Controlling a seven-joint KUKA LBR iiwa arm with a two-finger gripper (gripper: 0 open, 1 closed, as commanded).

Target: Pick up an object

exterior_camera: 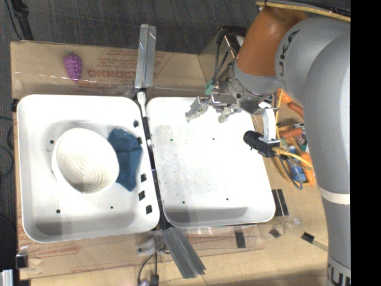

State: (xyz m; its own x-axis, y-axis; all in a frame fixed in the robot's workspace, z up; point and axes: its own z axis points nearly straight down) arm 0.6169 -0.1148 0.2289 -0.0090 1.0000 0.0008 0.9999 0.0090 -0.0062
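The tool (pixel 209 109) sits at the upper centre of the frame, above the far edge of the right bin (pixel 238 183). Its two fingers (pixel 194 110) stand apart, and nothing lies between them. The arm (pixel 297 52) enters from the upper right of the frame.

The candidate objects lie in the left bin (pixel 36 219). A white domed object (pixel 86 159), ribbed on its surface, rests at the centre left of that bin. A blue cloth (pixel 126 157) lies touching its right side, close to the divider between the two bins. A purple object (pixel 73 67) rests on the counter (pixel 178 70) at the upper left of the frame, outside both bins.

Judged from this layout, the task is at the approach step; no grasp is made yet. The next move calls for travel leftward across the divider, then descent over a chosen object. The blue cloth is the nearest candidate and appears soft enough to pinch. The domed object looks too wide for the spread of the fingers.
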